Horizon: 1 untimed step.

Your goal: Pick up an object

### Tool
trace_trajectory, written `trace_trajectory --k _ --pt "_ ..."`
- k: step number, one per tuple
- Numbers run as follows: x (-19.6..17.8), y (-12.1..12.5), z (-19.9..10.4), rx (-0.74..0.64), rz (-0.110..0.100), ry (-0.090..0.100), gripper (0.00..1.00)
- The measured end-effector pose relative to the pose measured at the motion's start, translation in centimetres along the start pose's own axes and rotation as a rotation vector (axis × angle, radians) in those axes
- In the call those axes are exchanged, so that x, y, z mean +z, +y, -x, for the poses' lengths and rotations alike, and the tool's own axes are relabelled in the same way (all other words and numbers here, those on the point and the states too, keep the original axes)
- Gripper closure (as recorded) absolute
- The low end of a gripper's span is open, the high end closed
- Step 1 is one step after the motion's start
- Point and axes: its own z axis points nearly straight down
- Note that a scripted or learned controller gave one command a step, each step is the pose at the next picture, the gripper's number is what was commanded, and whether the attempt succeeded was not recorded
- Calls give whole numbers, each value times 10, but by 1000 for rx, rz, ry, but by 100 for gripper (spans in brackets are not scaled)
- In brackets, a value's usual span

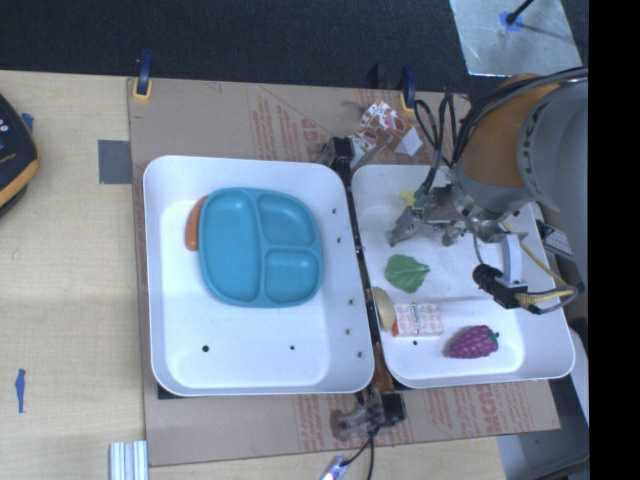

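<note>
While tool (410, 230) hovers — grip state unclear — green leaf (407, 272) lies just below.

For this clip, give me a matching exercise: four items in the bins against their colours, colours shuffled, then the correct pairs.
Items:
1. divided plate in the left bin
2. leaf in the right bin
3. bunch of grapes
4. small carton

Colours:
A. purple
B. white and red
C. blue
D. green

Pairs: 1-C, 2-D, 3-A, 4-B
</note>
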Motion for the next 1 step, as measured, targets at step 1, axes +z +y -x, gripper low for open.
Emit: trace_trajectory --k 1 --pt "-72 34 77 1 1 -1 0"
